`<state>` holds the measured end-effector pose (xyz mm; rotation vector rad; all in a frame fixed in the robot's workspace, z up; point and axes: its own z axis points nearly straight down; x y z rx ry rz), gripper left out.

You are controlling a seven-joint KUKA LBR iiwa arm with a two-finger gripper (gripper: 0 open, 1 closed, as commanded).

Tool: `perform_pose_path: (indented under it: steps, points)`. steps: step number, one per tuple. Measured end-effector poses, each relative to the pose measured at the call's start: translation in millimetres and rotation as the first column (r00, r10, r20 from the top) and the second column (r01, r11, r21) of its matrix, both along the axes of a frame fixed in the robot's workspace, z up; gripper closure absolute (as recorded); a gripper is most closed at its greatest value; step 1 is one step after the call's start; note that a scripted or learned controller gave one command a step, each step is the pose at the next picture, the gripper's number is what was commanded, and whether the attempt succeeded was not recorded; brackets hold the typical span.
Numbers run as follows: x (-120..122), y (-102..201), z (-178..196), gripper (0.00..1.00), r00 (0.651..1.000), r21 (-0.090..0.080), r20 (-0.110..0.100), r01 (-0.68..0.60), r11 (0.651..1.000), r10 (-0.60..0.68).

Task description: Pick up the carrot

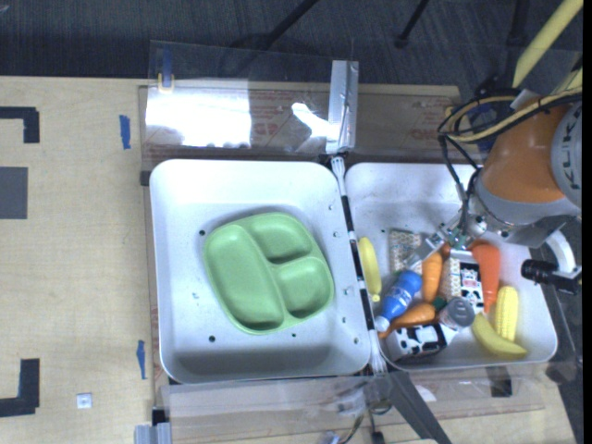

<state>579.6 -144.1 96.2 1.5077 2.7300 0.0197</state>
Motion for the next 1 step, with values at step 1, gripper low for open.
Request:
perform_pose_path:
  steps: [1]
  points:
    - [-36.2, -5.8, -0.6, 0.00, 0.996, 0.002, 0.003, 0.094, 0.996, -0.094]
